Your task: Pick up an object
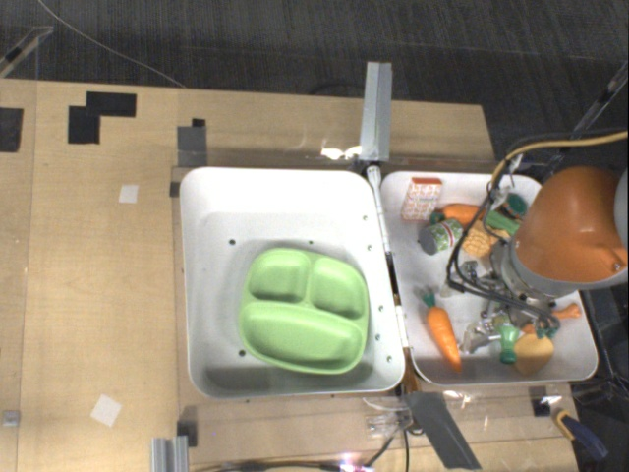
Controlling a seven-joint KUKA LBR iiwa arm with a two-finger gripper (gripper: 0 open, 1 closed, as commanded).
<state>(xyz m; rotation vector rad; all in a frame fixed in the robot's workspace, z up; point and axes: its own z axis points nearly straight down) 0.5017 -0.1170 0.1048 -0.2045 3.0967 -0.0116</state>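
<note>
tool (488, 330) low in the right bin (590, 367), among toy food.
grip state: cannot tell; it hovers beside the carrot (443, 335), probably lining up a pick.

We see two white bins: the left bin (206, 264) holds a lime-green divided tray (305, 310), the right bin (418, 362) an orange carrot (443, 333) with green top, a white card (421, 199) with red-pink pattern, a tan-yellow piece (534, 353). Arm band (572, 226) orange, bench (88, 293) light wood with black patches (101, 113).
</note>
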